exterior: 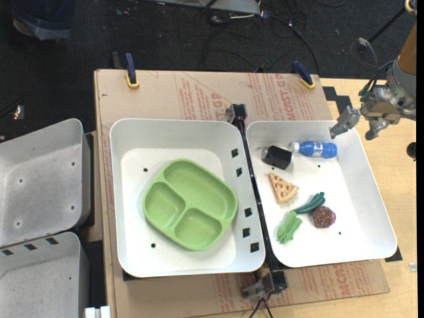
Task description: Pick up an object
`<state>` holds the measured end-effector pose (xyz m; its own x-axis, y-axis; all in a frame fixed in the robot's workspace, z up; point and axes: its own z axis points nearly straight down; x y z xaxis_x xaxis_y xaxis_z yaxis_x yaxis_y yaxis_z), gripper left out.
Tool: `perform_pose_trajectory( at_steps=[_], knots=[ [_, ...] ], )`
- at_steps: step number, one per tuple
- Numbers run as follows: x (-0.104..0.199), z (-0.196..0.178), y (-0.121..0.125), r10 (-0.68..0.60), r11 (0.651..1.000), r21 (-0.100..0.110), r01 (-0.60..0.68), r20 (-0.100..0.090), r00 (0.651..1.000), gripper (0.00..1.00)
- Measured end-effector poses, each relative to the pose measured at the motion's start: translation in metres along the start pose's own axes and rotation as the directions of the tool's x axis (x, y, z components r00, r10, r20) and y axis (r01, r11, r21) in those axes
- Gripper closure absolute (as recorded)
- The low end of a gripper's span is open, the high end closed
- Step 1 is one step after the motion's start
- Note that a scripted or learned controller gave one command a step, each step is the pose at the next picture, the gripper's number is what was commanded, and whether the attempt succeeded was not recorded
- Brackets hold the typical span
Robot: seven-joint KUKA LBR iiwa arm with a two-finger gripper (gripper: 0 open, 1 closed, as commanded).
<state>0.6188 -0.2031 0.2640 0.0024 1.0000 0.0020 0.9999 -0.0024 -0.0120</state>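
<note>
The arm (405,78) is entering at the right edge, most of it cut off; its gripper (358,123) is hanging over the far right rim of the right bin (371,197), the two fingers standing spread apart with nothing between them. Inside that bin, a blue bottle (317,150) is lying on its side near the far wall; a black block (277,156) is sitting just beside it, its shape hard to make out; a pizza slice (283,188) is lying near the middle; a green vegetable (297,218) and a dark red lump (324,216), too small to identify, are lying close together. A green divided plate (191,205) is resting in the left bin (132,144).
</note>
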Motion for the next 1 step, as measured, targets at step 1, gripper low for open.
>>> perform_pose_trajectory(
  at_steps=[1],
  knots=[
    [0.0009,-0.0080,0.0022,-0.003,1.000,-0.013,0.003,0.003,1.000,0.00]
  ],
)
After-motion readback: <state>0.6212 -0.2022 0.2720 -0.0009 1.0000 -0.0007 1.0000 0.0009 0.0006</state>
